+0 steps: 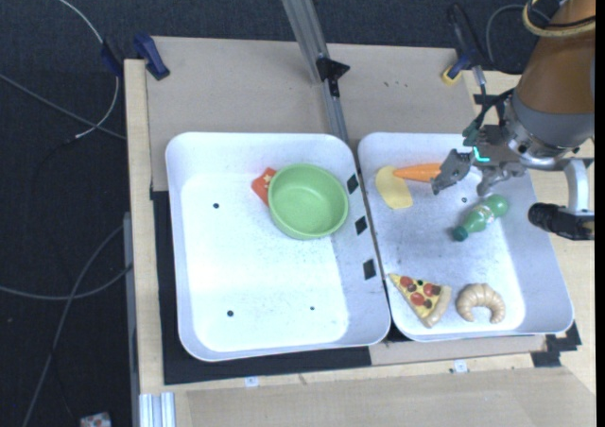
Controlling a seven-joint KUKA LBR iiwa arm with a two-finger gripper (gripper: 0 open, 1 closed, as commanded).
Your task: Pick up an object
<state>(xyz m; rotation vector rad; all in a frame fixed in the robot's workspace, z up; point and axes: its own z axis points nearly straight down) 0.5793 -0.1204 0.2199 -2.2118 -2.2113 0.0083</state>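
In the camera view I see my gripper (470, 173) hanging over the right bin (544, 316) with its jaws released and holding nothing, so no pick is done yet. The nearest object, a green bottle (479, 218), lies at about 5 o'clock from it, and the carrot (417, 171) at 9 o'clock.

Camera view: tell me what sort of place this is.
Probably a robot lab's grasping test bench: two white bins on a board, toy food like a pizza slice and croissant, and loose cables on dark carpet.

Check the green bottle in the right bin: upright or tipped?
Tipped. The green bottle lies on its side on the right bin floor, dark cap toward lower left, beside the claw.
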